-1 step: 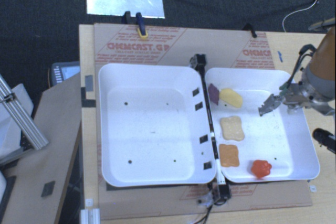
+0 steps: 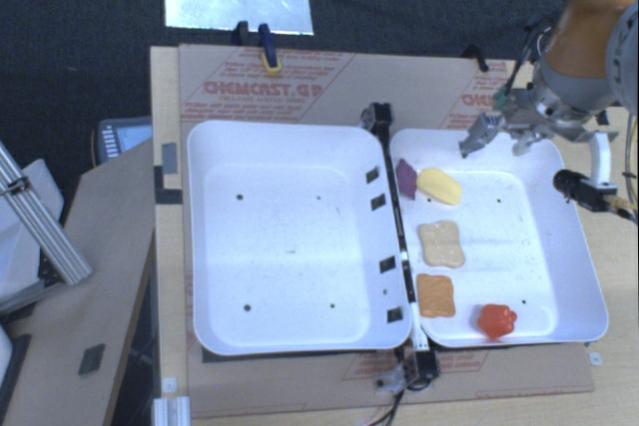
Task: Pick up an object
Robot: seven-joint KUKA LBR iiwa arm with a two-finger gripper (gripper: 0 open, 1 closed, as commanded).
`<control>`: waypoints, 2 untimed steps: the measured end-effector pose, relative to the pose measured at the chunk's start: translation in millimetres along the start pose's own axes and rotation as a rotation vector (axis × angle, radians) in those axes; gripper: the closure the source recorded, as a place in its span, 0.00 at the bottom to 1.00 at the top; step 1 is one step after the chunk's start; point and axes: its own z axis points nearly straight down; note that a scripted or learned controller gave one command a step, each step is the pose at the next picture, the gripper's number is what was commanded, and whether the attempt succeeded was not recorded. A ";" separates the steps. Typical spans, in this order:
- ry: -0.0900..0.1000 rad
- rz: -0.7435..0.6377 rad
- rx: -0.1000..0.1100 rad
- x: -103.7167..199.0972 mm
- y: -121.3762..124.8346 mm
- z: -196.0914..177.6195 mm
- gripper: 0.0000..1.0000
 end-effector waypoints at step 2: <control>-0.002 0.010 -0.007 7.9 -22.2 -332.5 0.00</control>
